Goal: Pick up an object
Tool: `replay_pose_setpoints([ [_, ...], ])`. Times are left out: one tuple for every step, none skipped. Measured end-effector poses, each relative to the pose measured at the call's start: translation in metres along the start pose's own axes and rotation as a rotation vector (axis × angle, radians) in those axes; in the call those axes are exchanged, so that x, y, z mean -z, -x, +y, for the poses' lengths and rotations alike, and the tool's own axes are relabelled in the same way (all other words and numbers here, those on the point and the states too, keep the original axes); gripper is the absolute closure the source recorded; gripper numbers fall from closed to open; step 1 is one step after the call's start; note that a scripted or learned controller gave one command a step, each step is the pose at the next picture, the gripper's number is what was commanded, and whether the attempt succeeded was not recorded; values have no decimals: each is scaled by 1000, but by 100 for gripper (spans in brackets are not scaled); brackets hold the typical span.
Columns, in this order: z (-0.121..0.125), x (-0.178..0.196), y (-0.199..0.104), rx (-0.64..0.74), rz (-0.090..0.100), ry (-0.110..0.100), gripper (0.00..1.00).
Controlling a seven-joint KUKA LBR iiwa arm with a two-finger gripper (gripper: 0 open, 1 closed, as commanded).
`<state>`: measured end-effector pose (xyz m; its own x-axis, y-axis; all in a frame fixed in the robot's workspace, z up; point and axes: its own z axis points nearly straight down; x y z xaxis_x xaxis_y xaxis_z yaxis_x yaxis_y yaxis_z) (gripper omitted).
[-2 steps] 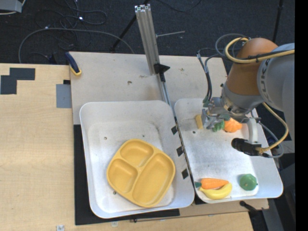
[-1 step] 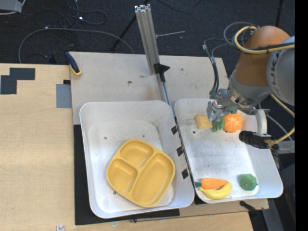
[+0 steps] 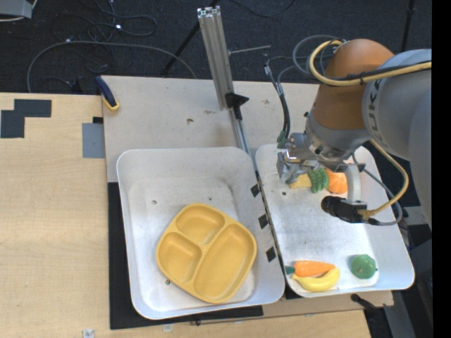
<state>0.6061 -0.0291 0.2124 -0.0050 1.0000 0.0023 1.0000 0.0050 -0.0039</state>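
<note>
Your pincer [image 3: 290, 166] sits low at the far end of the right bin [image 3: 310, 224], just beside a cluster of toy food [image 3: 323, 181] — green, yellow, orange pieces. Grip state: cannot tell. Carrot [image 3: 313, 267], banana [image 3: 318, 281] and green item [image 3: 363, 266] lie at the near end. Left bin [image 3: 141, 182] holds the yellow divided plate [image 3: 206, 251].

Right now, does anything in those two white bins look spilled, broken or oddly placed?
Nothing looks spilled or broken. The yellow divided plate lies askew in the left bin, turned at an angle to its sides. In the right bin, a carrot rests against a banana.
</note>
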Motion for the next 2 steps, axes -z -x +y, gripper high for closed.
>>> replay_pose_setpoints([
  [-16, 12, -49, 0, 0, -1, 100],
  [-29, 21, -98, 1, 0, 0, 100],
])
